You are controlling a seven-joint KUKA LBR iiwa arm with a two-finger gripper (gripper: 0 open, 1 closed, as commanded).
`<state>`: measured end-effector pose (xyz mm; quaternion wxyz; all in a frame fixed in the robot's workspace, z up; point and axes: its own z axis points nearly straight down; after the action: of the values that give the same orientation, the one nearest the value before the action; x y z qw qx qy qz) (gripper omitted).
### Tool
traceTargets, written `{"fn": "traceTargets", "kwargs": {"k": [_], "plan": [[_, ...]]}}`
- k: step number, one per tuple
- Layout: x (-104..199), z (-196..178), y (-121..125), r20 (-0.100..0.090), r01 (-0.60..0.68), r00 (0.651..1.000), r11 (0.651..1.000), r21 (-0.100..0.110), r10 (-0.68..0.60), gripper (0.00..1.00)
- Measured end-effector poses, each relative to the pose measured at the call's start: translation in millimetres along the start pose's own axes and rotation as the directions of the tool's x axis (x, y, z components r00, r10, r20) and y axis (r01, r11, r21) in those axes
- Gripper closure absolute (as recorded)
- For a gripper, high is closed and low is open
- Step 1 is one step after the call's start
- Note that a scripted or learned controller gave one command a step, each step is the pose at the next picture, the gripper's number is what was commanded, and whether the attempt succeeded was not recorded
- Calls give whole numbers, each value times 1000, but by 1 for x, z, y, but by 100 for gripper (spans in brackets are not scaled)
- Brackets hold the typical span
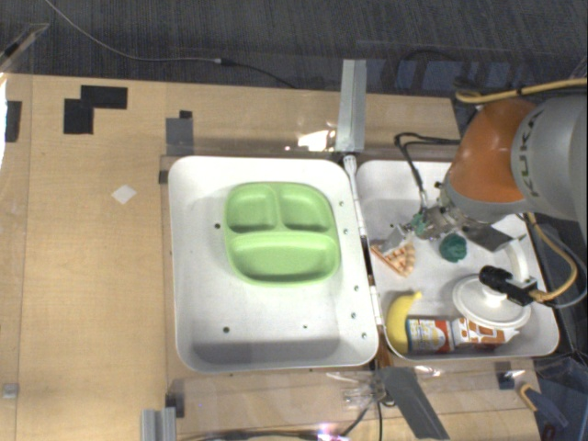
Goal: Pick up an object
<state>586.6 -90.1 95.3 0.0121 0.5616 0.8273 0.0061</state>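
Clearly, these things were seen from above:

Bins: two white bins were set side by side. The left bin (197, 338) held a green tray (279, 231) with three hollows. The right bin (381, 186) held the small things.

Arm: the grey arm (551, 163) with its orange band (491, 159) was reached in from the right, over the right bin.

Gripper: the gripper (429, 220) was held low over the middle of the right bin. Whether it was wide or narrow could not be told.

Nearest things: a flat orange waffle piece (398, 259) was laid just below and left of the gripper. A small teal thing (452, 246) was laid just beside it, on the right. Either could be judged the thing to be picked.

Waffle piece: it was judged to be light, thin and a bit stiff. It lay flat, so it would be hard to pinch; its edges would be the best place to be gripped.

Teal thing: it was judged to be small, light and round, so it could roll away. It should be gripped across its middle.

Other things: a yellow banana (401, 315) was laid at the front left of the bin, touching a can (441, 333) laid on its side. A white teapot (490, 303) with a black knob was set next to them. The can looked smooth and could slip. The teapot looked heavier and easy to break.
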Motion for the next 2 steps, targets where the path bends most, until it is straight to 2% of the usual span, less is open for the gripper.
{"fn": "traceTargets", "kwargs": {"k": [1, 2], "plan": [[-60, 0, -42, 1, 40, 999, 999, 1, -40, 0], [-52, -52, -12, -10, -17, 1000, 1000, 19, 18, 0]]}}
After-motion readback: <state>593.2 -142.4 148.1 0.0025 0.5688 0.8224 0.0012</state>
